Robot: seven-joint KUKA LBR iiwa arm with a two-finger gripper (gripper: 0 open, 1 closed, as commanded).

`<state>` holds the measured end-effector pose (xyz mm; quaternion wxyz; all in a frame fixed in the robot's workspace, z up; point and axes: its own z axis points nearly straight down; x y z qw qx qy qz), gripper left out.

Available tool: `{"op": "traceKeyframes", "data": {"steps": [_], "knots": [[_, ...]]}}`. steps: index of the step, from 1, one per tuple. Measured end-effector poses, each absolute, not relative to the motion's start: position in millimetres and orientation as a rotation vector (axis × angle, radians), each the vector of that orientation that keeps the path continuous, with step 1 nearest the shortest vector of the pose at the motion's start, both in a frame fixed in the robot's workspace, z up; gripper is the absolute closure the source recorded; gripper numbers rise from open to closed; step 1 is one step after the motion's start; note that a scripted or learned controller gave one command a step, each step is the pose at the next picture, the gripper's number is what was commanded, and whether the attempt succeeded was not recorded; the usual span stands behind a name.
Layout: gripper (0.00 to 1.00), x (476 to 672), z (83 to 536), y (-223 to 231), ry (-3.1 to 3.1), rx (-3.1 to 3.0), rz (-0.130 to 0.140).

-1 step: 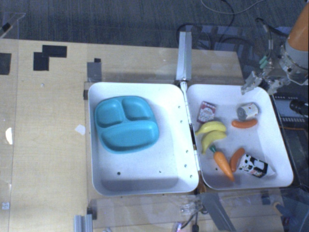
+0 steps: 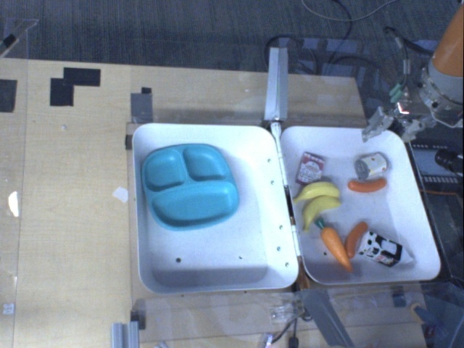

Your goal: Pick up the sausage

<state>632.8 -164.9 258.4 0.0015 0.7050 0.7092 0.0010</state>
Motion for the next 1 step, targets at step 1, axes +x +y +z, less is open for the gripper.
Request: {"op": "traceKeyframes", "data": {"steps": [1], "knots": [[0.0, 590.1, 113.7, -204.6, 2.331, 2.104, 0.002]]}}
